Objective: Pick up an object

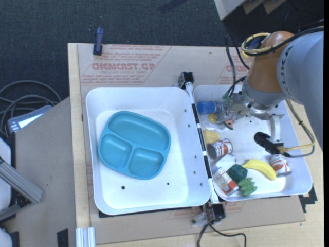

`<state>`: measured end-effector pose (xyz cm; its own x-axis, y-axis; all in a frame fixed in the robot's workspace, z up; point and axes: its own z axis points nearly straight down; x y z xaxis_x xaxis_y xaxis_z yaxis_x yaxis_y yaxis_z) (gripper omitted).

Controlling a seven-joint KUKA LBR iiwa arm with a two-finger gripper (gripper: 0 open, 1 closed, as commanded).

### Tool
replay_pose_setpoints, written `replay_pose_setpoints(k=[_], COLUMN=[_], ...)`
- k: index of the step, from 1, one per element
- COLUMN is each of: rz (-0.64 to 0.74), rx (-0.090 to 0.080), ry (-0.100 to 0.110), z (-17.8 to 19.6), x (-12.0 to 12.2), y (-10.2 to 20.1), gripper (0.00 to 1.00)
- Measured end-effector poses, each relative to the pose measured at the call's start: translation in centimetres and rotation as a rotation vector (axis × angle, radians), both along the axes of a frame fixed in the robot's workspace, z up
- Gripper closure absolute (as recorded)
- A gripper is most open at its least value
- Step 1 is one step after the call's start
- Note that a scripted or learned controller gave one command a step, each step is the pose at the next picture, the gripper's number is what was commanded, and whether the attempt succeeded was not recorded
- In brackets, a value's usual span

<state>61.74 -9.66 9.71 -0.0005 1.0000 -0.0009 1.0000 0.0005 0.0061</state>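
Bench board (pixel 128 66): carries 2 white bins side by side.
Arm (pixel 303 60): grey, orange band, reaches in from the right over the right bin (pixel 244 138).
Left bin (pixel 92 138): holds 1 blue plate (pixel 134 144) with 3 compartments, lying flat near the bin's middle.
Right bin: 8 loose items, all candidates for the pick.
- 1 banana (pixel 259 169), yellow, lying flat toward the front.
- 2 cans (pixel 220 148), (pixel 279 163), red and white labels, both on their sides; 1 near the divider, 1 just right of the banana.
- 1 packet (pixel 225 181), red and white, front left corner.
- 1 blue item (pixel 207 107), back left corner.
- 1 yellow item (pixel 211 136), against the divider, between the blue item and the near can.
- 1 dark green piece (pixel 237 172) and 1 light green broccoli (pixel 247 186), touching, left of the banana.
Gripper (pixel 230 116): low in the back left of the right bin, just right of the blue item. Open or closed: cannot tell from this angle.
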Motion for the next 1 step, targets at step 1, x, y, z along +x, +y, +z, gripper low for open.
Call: replay_pose_setpoints(k=[1], rz=[0.001], rx=[0.001], ry=[0.004], z=[10.59], x=[-1.01], y=[6.28], gripper=[1.0])
